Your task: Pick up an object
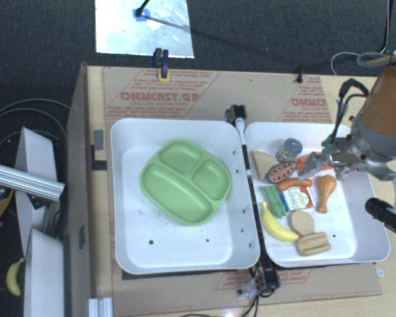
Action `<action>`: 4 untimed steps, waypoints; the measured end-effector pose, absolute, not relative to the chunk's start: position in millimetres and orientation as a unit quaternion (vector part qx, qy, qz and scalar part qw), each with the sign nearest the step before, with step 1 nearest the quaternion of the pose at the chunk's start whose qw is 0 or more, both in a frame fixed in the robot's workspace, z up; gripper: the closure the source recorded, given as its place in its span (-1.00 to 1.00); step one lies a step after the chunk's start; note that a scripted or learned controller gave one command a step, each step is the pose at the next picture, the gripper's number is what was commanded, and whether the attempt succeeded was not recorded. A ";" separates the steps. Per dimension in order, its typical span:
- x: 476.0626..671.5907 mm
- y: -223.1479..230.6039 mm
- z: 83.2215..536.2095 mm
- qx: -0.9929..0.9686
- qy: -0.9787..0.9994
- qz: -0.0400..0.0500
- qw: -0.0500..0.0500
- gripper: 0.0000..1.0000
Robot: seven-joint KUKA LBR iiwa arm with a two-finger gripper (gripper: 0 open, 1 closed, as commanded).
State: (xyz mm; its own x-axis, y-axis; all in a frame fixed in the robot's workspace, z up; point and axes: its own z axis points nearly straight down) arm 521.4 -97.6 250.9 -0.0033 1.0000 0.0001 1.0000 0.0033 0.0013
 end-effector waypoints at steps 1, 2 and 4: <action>564.0 -128.6 143.5 0.707 0.707 -0.001 0.000 -1.00; 621.6 -156.9 107.4 0.706 0.708 0.002 0.004 -1.00; 661.8 -209.8 79.7 0.709 0.705 -0.008 -0.012 -1.00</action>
